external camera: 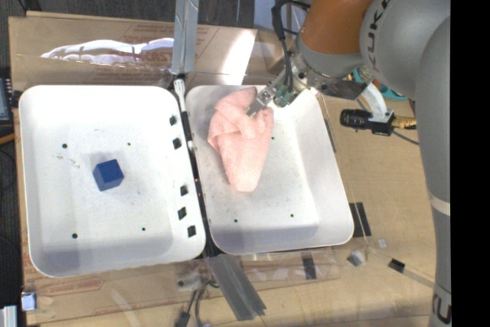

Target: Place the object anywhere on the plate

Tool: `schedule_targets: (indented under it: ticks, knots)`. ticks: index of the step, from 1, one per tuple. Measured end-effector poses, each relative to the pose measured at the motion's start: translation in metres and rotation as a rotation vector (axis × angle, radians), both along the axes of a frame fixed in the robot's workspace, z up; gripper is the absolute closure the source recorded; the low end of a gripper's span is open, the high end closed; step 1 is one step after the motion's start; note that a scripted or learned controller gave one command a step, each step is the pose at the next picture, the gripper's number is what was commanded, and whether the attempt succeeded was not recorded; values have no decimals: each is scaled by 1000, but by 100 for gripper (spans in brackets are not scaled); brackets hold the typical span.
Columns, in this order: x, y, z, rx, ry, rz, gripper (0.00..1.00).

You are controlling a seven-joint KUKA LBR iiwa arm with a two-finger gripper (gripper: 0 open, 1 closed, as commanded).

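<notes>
A crumpled pink cloth (241, 143) lies in the right white bin (325, 188), stretched from the bin's back toward its middle. My gripper (258, 108) comes down from the upper right and is shut on the cloth's upper right corner, where the fabric bunches up between the fingers. The rest of the cloth trails down and left from that pinch. The grey arm with its orange band (344, 8) hangs over the bin's back right corner.
A small blue cube (109, 174) sits in the left white bin (46, 165), left of its middle. A black divider with clips (187, 165) runs between the two bins. Cardboard and tape surround the bins, and cables lie at the right.
</notes>
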State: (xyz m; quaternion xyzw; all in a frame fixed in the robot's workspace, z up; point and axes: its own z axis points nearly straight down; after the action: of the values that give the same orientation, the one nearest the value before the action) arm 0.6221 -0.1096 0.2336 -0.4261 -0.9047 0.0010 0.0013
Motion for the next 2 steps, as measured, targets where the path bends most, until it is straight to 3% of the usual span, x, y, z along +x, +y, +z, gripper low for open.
schedule_targets:
  ticks: [1,2]
  knots:
    - [0,0,-1,0,1,4,100]
    - [-23,49,-9,2,1,409,100]
